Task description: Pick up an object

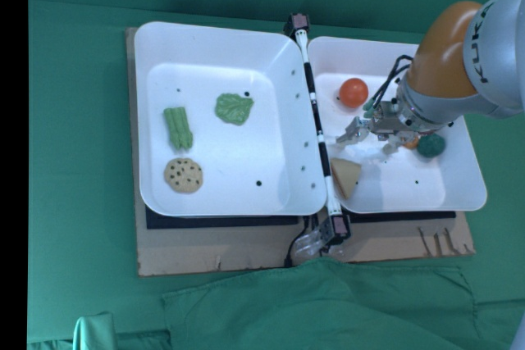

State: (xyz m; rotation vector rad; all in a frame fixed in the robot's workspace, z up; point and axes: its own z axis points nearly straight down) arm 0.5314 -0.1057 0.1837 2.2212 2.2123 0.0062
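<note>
I see my gripper (pixel 371 137) hanging over the middle of the right bin (pixel 459 191), fingers spread apart with nothing between them. The tomato (pixel 353 92) sits near that bin's far-left corner, the beige wedge (pixel 346 175) against its left wall.

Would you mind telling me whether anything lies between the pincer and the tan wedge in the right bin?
Nothing visible does: bare white bin floor separates the pincer from the tan wedge below it.

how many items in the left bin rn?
3: asparagus bundle at left-centre, lettuce leaf toward the back, chocolate-chip cookie near the front-left corner. Nothing there looks hidden.
</note>
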